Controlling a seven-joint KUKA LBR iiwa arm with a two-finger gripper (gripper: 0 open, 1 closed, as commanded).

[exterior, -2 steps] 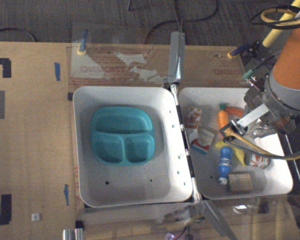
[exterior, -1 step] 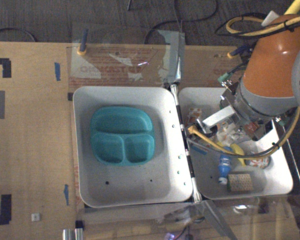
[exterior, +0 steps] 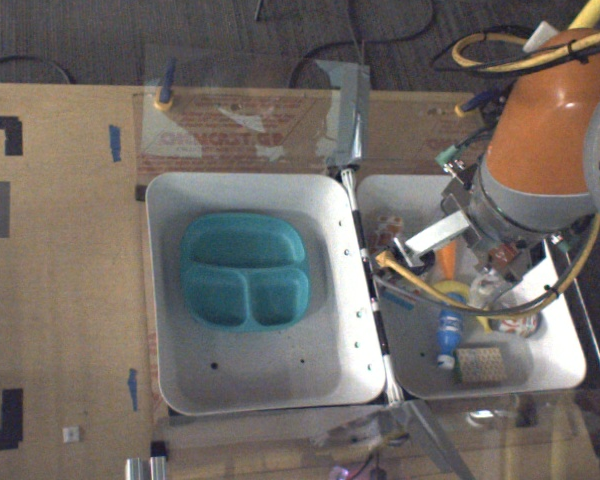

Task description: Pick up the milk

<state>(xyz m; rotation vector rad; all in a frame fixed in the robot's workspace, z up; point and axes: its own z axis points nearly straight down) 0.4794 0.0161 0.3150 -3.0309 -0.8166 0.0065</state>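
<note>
The arm hangs over the right bin (exterior: pixel 570 363), its pincer (exterior: pixel 495 268) low among the clutter there; whether it is released or clenched cannot be told. The milk cannot be picked out for certain: a blue-and-white bottle (exterior: pixel 448 334) in the right bin may be it, lying free beside a tan sponge (exterior: pixel 479 364). By this judgement, the pickup is not yet done. Left of this bin, another bin holds a teal divided plate (exterior: pixel 244 270). The tabletop (exterior: pixel 60 298) is brown board above grey carpet.
</note>
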